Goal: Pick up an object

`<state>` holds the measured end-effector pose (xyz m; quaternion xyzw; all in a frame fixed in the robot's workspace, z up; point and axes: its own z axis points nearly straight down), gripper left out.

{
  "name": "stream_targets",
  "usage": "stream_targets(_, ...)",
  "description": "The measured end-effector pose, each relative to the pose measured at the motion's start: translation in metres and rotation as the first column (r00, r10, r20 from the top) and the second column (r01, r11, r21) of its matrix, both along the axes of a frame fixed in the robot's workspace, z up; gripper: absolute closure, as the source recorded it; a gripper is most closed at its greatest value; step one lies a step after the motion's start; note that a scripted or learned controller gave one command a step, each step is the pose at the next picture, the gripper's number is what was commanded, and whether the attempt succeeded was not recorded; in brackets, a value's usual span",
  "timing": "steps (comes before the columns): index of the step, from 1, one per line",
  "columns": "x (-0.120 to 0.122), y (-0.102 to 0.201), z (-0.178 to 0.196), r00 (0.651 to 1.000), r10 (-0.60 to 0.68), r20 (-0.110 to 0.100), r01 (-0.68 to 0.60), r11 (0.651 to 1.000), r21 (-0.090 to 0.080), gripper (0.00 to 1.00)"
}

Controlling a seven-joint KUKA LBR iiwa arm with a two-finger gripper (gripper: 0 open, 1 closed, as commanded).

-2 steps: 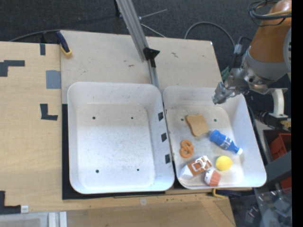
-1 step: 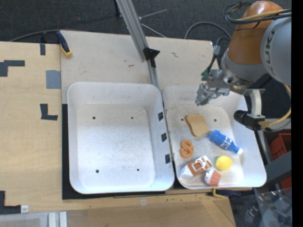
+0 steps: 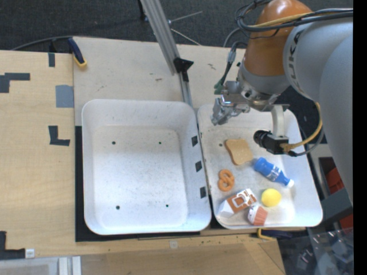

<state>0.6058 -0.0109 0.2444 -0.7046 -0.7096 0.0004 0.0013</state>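
Observation:
My gripper [image 3: 221, 117] hangs over the far left corner of the right bin [image 3: 307, 209], above bare bin floor, with nothing seen in it. Just in front of it and to the right lies a tan slice of toast [image 3: 238, 151]. Closer to the front are an orange pretzel [image 3: 226, 180], a blue bottle with a white cap [image 3: 272, 171], a yellow ball [image 3: 271, 197], an orange-and-white carton [image 3: 242, 200] and a small orange-and-white cup [image 3: 257, 214].
The left bin [image 3: 92, 153] sits beside the right one, sharing a raised rim. A slanted metal pole [image 3: 163, 36] rises behind the bins. A black cable fitting [image 3: 268, 141] hangs off the arm over the right bin. A blue-yellow clamp [image 3: 77, 53] lies far left.

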Motion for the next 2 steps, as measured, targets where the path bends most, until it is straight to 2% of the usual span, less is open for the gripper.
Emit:
stream_targets(1,0.016,0.052,-0.003,1.000,0.000,0.002,0.000,1.000,0.000,1.00)
stream_targets(2,0.018,0.096,-0.005,1.000,-0.001,0.001,0.001,1.000,-0.001,1.00)
